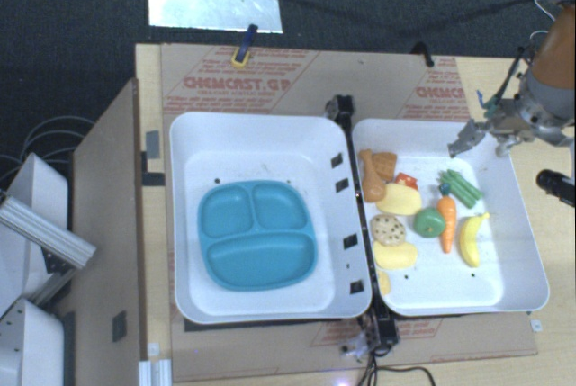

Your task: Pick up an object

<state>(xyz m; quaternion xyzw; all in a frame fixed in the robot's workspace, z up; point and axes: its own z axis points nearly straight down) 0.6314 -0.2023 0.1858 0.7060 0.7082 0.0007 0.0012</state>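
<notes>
A brown bench on dark carpet carries two white bins. Nearest in the right bin lie a banana, a cookie and a carrot. Beyond them lies the green bean pod, just below and left of the gripper. The gripper hangs over the bin's far edge, fingers spread, nothing between them. The left bin holds a blue divided plate.
</notes>
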